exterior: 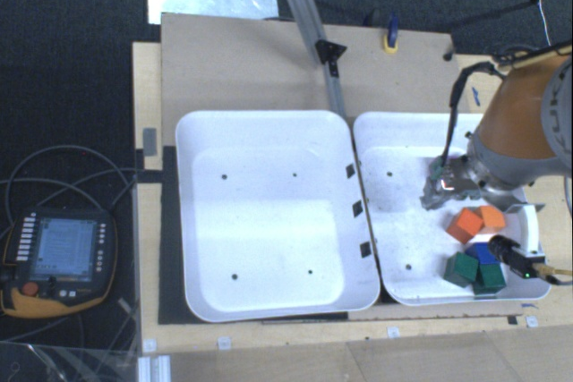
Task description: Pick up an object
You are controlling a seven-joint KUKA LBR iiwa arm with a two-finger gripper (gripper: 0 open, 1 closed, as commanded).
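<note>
Arm [524,116]: reaching in from the right, bent down over the right bin [394,165].
Gripper [441,189]: low above the bin floor; finger state cannot be told.
Orange blocks [473,222]: just right of and below the gripper, apart from it.
Blue block [483,253]: beyond the orange pair.
Green blocks [474,271]: in the bin's near right corner.
Left bin [269,219]: alongside.

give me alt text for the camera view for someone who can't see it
A grey and orange robot arm reaches into the right white bin, its gripper just above a cluster of orange blocks, green blocks and a blue block. A left white bin sits alongside.
</note>
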